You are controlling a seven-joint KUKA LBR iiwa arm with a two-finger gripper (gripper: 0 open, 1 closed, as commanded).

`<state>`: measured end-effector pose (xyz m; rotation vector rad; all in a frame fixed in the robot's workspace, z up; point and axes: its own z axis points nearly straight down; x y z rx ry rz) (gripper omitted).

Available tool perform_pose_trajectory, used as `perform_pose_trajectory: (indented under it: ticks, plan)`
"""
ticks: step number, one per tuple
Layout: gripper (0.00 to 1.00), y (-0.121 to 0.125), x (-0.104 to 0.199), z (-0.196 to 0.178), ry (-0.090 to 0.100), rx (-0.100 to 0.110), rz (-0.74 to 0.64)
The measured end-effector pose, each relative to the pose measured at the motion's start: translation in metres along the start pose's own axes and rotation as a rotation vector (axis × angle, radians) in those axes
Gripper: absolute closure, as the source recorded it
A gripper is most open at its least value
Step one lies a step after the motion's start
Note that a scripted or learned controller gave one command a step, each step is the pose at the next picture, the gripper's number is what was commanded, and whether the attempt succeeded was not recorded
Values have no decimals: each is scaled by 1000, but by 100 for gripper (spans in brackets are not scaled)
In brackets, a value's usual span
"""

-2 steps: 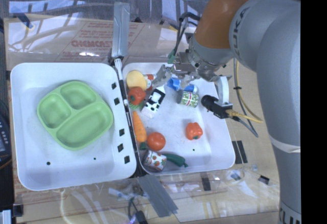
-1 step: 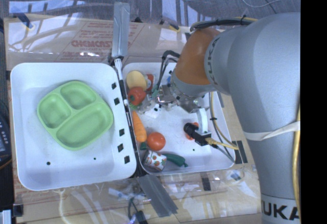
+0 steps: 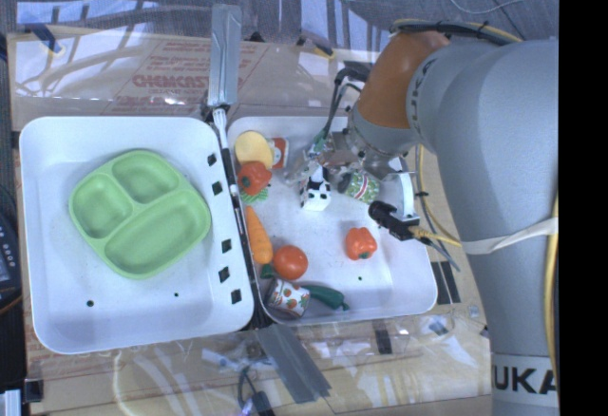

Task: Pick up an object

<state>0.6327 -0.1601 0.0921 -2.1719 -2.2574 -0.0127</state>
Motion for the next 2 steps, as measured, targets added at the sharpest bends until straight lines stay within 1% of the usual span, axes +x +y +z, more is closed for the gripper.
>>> perform_pose_trajectory:
  ticks: [1,2]
  plan:
    - [100,-2,-4,-9,-7,6,0]
    - [100,-6,27,-115,-13,0,122]
